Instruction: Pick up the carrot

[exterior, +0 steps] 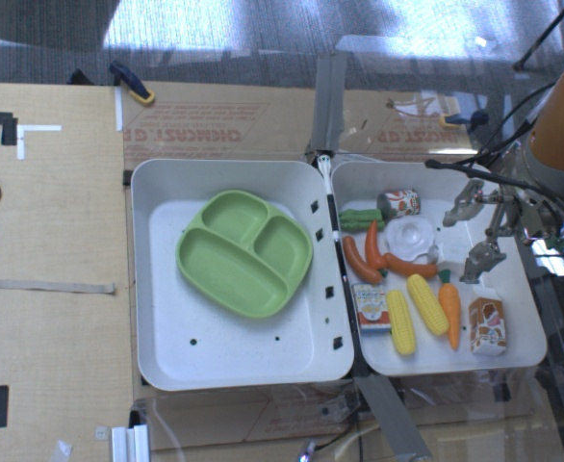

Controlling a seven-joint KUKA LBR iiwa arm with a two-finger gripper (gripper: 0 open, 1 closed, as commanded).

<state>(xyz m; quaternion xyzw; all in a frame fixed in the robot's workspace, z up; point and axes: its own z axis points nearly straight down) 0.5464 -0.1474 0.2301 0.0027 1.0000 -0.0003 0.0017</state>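
Cardboard covers the bench under two white bins. Seen from the overhead camera, the carrot [449,312] lies untouched in the right bin [527,354], between a corn cob [426,302] and a small carton [487,325]. Above it hangs the gripper [474,234], fingers spread and empty (nothing grasped yet), so descent, grasp and lift all remain.

Robotics lab bench — cardboard sheeting [41,258] at 9 o'clock, twin white bins [152,287], loose cabling [513,128] at 2 o'clock.

Position: fixed above the tabletop [51,258]
Facing: down at a slant
Coverage: both white bins [147,287], side by side
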